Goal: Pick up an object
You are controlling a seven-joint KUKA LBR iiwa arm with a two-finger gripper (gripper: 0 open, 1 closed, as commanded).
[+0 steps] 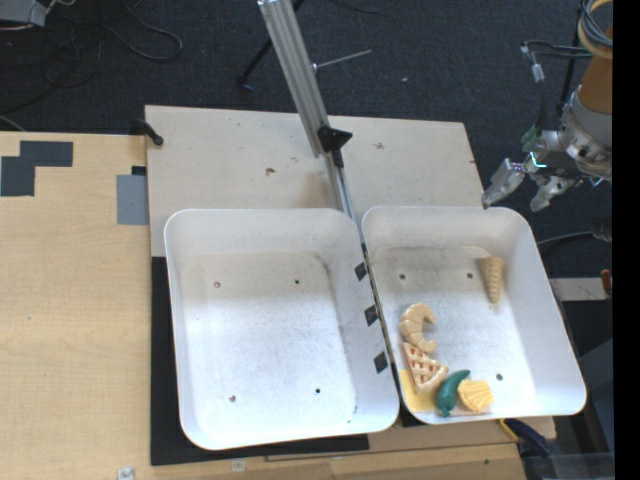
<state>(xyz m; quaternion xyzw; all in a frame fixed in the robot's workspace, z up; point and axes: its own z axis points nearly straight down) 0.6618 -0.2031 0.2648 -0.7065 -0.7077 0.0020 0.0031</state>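
The right bin (540, 268) holds several toy food pieces. A tan cone (493, 278) lies near its far right wall. A pale croissant (419, 324) and a red-and-cream waffle wedge (423, 366) sit by the divider. At the near edge lie a green piece (450, 389) and a yellow ridged piece (476, 396). My gripper (522, 185) hangs outside the bin, past its far right corner, above the dark floor. Its two fingers stand apart and hold nothing.
The left bin (190, 268) sits beside the right one on a pale board. A slanted aluminium rail (300, 78) rises from behind the divider between the bins. A wooden bench top (70, 318) lies to the left. Cables trail on the dark floor.
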